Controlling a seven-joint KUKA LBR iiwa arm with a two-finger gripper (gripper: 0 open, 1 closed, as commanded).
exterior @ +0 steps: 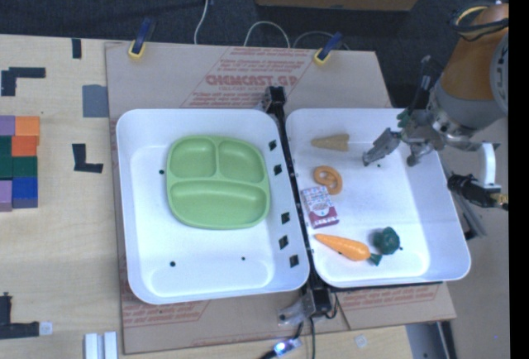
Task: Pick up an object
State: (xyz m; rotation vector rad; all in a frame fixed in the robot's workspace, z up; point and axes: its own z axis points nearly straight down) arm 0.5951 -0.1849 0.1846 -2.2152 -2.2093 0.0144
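- Not started yet, by the look of it: gripper (397,146) up over the right bin (430,221), at about 2 o'clock from the bin's middle, with nothing in it.
- Fingers (378,152) a little apart; nothing between them.
- All small things lying loose on the bin floor: cone (331,141) at 11 o'clock, pretzel (327,178) just under it, packet (319,207) at 9 o'clock near the left wall, carrot (342,246) at 7 o'clock, green toy (385,241) at 5 o'clock.
- Left to do: go down, close on one thing, lift it.
- Nearest to the gripper: cone, at its 9 o'clock.
- Plenty of bare floor in the middle and at 3 o'clock.
- Tight spots: packet close to the middle wall; carrot and green toy almost touching, near the front rim.
- Left bin (140,184) with a green plate (219,182), not needed.
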